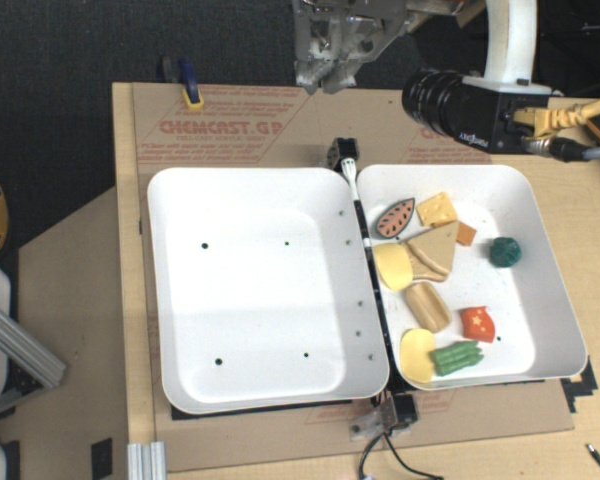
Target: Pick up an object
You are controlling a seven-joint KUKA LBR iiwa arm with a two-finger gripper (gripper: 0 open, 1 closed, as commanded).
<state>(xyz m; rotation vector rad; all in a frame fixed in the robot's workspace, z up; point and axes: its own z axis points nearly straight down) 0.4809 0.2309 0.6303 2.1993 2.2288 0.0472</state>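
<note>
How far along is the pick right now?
Nothing looks picked: the toy foods, such as the green ball and red piece, lie in the right bin. The end effector hangs above the bench's far edge. Descent, grasp and lift remain.

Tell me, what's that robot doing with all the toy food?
Nothing is being picked up yet. The robot's gripper hangs up high behind the two white bins, away from the toys. All the toy food sits in the right bin: a watermelon slice, a cheese block, a green ball, a strawberry, a green bean pod and some bread-like pieces. The left bin is beside it.
</note>
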